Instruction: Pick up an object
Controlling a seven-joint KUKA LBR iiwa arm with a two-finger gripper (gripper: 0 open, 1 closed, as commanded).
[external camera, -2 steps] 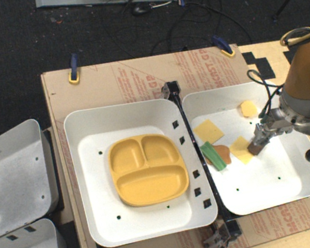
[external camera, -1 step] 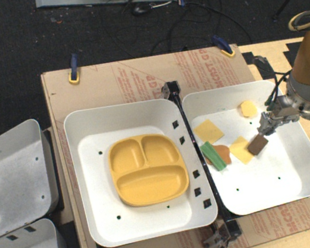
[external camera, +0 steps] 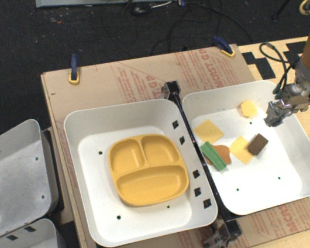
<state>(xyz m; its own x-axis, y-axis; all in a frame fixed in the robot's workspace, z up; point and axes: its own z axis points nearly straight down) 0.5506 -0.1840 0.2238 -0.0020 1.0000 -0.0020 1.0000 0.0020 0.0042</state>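
The right bin holds several small items. A round yellow piece lies near its far side, and a flat yellow square sits by the left wall. A green stick rests against an orange piece. A second yellow slab touches a brown block. My gripper hangs over the bin's right part, to the right of the round yellow piece and above the brown block. I see nothing held in it.
A yellow divided tray lies in the left bin. A black divider runs between the bins. Two more white bins stand off the bench at the left. Cables trail near the arm.
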